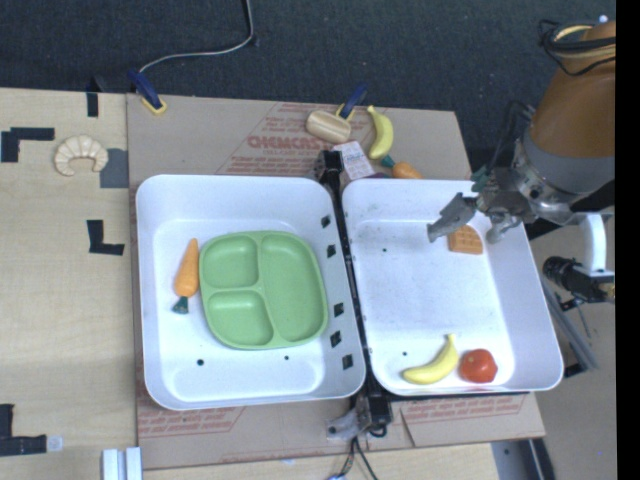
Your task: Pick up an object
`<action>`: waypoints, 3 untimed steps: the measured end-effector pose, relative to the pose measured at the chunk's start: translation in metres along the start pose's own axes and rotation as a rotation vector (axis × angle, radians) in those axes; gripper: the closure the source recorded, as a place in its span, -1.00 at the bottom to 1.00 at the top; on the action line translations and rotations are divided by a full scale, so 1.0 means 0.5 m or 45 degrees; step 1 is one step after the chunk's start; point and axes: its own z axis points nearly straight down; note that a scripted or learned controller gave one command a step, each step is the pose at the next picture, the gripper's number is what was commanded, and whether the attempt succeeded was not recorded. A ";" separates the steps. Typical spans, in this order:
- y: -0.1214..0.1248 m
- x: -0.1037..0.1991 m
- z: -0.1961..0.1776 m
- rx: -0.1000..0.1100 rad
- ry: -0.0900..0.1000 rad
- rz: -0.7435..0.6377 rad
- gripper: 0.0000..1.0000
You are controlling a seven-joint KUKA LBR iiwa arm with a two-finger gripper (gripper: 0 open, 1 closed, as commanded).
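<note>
My claw (pixel 468 218) stands over the far right part of the right bin (pixel 430 298), directly above and slightly left of a small orange-brown object (pixel 466 240) that lies on the bin floor near the right wall. I judge this object to be the target of the present step, since it is the item closest beneath me. The two fingers are spread apart, one reaching left toward the bin's middle and the other to the right; nothing is held between them, and I cannot confirm contact with the object, though the right finger sits just beside its far edge. To do the step well, I should centre the claw over the object so that it lies between both fingers, not outside the left one, then descend until the tips are at floor level before closing; the piece looks low and flat, so a shallow descent would likely close on air. The nearby wall leaves little room on the right, so the right finger needs care. Other candidates, a banana (pixel 431 363) and a red fruit (pixel 479 365), lie together at the near right corner, well apart from me.
</note>
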 end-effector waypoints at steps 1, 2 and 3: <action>0.112 -0.145 0.097 0.001 -0.003 0.002 -1.00; 0.201 -0.213 0.217 0.002 -0.003 0.002 -1.00; 0.237 -0.214 0.375 0.003 0.001 0.000 -1.00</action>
